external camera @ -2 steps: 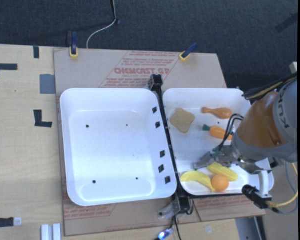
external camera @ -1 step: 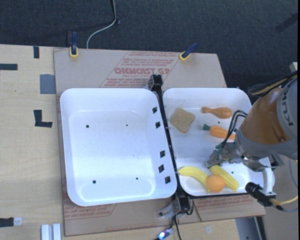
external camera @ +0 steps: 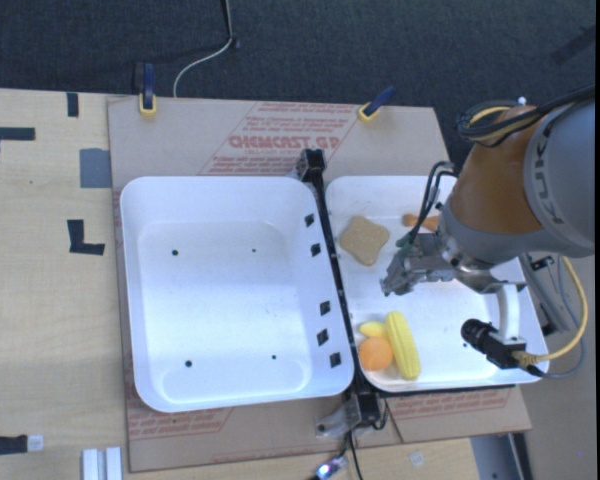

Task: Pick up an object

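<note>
The right bin [external camera: 450,368] holds a tan slice of bread [external camera: 364,239] near its left wall. A yellow corn cob [external camera: 403,345] lies at the front, beside an orange ball [external camera: 376,354] and a small yellow piece [external camera: 372,328]. An orange carrot-like piece [external camera: 421,221] peeks out at the back, partly hidden by the arm. My gripper [external camera: 402,276] hangs over the middle of the right bin, right of the bread and above the corn. Nothing shows between its tips.
The left bin [external camera: 220,298] lies beside the right one, split from it by a black divider [external camera: 325,268]. Both rest on a cardboard sheet [external camera: 270,138] held by clamps. A black cable fitting [external camera: 490,343] hangs off the wrist over the right bin's front right.
</note>
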`<state>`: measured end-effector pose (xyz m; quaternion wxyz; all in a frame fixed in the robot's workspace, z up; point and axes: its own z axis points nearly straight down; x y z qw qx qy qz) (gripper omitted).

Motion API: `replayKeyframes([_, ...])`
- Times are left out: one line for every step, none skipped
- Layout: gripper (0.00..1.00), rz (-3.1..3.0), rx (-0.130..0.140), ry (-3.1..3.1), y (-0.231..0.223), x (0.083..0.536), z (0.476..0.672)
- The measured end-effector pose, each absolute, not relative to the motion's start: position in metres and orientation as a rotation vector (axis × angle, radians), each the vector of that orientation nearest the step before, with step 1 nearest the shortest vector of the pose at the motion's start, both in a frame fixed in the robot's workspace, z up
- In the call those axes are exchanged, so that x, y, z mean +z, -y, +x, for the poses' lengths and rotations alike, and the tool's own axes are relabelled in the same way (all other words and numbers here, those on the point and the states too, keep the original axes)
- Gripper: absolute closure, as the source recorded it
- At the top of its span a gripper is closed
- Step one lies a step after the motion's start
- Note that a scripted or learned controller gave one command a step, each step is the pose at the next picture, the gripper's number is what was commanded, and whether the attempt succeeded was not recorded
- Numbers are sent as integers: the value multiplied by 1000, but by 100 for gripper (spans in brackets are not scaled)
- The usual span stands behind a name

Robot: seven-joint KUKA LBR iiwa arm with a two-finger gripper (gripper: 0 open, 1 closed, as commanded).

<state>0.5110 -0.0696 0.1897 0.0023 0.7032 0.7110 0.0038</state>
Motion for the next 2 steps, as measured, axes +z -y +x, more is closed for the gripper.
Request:
replayKeyframes([100,2220,-2,-2225,75,194,508])
replayKeyframes([100,2203,22,-2222,21,382,537])
